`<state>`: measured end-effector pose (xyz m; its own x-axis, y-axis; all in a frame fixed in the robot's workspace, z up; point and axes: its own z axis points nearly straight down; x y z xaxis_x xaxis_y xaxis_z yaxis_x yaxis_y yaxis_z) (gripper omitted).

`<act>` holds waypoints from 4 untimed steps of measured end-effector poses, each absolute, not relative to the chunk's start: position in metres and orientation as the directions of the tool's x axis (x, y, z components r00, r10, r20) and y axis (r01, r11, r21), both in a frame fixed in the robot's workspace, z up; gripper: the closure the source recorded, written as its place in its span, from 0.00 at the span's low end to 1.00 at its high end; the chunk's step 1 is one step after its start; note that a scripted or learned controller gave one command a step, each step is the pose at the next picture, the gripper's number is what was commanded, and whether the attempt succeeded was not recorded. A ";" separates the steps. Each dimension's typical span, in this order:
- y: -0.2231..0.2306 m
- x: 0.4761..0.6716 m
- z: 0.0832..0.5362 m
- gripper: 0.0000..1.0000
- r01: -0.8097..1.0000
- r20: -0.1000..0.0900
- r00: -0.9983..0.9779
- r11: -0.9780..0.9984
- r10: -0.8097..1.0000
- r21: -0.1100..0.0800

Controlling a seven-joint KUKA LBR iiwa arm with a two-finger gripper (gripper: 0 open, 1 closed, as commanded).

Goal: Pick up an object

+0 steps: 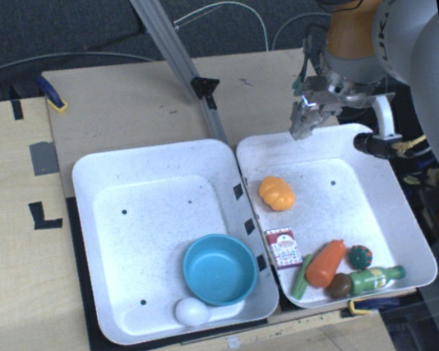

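Note:
My gripper [304, 127] hangs over the far rim of the right bin [388, 184], fingers pointing down, with nothing seen between them. Below and to its left an orange lumpy toy fruit [277, 192] lies in the right bin. Nearer the front lie a small red and white card box [283, 248], a carrot [324, 264], a small red and green strawberry [360, 256] and a green bottle [372, 277]. In the left bin [112, 230] sit a blue bowl [218, 269] and a white ball [192, 310].
A grey metal pole [168, 41] slants down from the top to the bins' shared far corner. Cables [233, 10] trail across the dark floor behind the bench. A blue and yellow clamp [52, 93] grips the board's far left corner.

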<state>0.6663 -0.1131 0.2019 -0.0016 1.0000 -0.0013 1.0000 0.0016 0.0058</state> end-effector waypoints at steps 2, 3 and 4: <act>-0.059 0.656 0.217 1.00 1.000 0.002 -0.006 0.006 1.000 -0.001; -0.004 0.644 0.209 1.00 1.000 0.002 -0.006 0.006 1.000 -0.003; 0.051 0.634 0.224 1.00 1.000 0.002 -0.008 0.008 1.000 -0.001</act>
